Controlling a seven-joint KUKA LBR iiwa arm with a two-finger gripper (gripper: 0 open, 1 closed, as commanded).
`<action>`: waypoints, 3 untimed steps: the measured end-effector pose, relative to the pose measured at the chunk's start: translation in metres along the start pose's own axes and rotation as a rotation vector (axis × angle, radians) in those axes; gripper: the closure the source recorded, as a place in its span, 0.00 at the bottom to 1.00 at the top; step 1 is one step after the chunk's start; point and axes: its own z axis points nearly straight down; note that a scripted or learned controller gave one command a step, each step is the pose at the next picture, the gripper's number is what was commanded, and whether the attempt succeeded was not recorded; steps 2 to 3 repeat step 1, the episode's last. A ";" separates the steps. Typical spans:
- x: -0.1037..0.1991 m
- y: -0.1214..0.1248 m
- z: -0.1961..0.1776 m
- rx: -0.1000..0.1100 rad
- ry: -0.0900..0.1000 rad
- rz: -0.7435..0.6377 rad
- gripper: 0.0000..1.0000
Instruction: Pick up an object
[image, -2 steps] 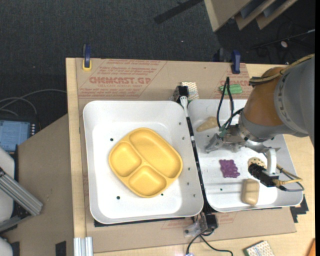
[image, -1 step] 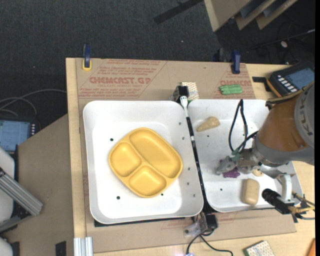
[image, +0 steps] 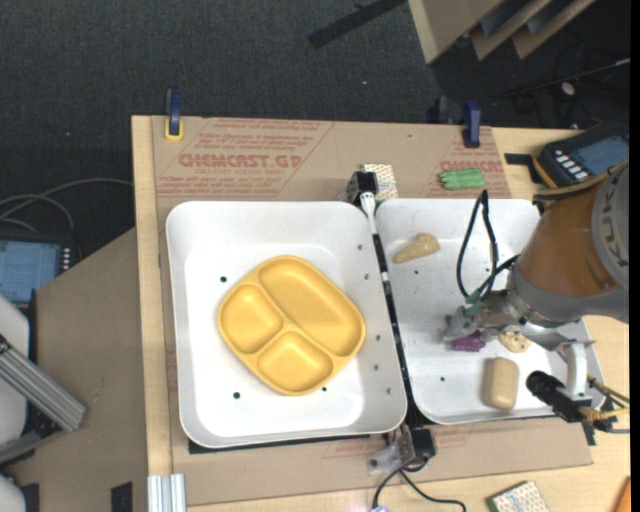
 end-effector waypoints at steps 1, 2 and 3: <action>0.083 0.028 -0.095 -0.008 0.002 -0.010 1.00; 0.083 0.028 -0.095 -0.008 0.002 -0.010 1.00; 0.083 0.028 -0.095 -0.008 0.002 -0.010 1.00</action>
